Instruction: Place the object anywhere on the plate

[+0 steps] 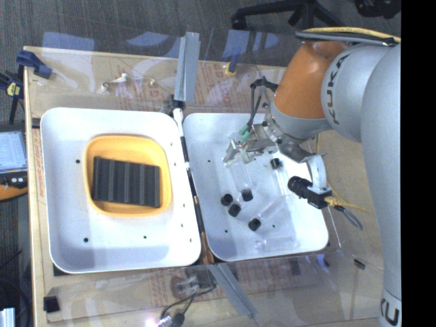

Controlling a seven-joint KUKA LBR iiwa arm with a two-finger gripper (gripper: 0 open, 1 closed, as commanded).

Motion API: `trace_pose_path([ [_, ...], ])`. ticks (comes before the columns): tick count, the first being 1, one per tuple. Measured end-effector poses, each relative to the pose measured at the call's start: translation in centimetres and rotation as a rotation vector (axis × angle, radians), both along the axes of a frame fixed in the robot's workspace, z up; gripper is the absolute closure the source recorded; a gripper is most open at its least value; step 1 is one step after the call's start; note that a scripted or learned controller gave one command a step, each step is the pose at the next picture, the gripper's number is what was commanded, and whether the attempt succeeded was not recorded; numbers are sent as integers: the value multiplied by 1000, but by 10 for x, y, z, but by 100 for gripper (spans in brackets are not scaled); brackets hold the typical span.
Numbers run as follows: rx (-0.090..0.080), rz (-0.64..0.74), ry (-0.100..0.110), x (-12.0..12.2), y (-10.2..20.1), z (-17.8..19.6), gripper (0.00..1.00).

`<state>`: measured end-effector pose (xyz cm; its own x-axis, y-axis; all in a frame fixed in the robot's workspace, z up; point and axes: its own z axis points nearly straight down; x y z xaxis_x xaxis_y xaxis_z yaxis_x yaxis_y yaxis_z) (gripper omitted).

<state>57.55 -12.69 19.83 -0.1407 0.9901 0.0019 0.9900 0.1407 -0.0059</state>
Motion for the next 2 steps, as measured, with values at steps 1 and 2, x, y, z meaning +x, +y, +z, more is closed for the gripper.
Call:
trace_pose_path([
  [1, 2, 202, 2, 5, 42, -3, 100],
  [2, 3, 366, 3, 12, 90, -5, 100],
])
